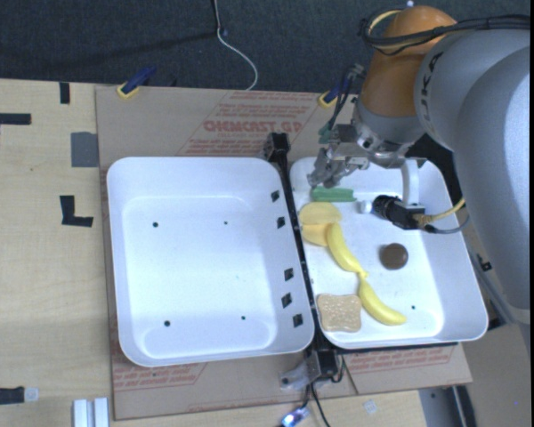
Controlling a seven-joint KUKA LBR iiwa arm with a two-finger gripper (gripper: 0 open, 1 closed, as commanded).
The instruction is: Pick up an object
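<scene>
Even, fairly bright overhead light washes both white bins (196, 265), the left one nearly blown out. Soft shadows fall beneath the gripper (331, 174). The arm (481, 123) right of it looks slightly blurred; overall sharpness is modest.

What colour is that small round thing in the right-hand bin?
Brown. The round disc shows plainly in the camera view, right of the banana.

Cardboard sheet (240, 123) beneath white bins (129, 238)

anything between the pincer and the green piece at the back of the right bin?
Nothing visible. The pincer sits directly above the green piece, which lies uncovered. The yellow slice and banana are nearer the camera, beside it.
</scene>
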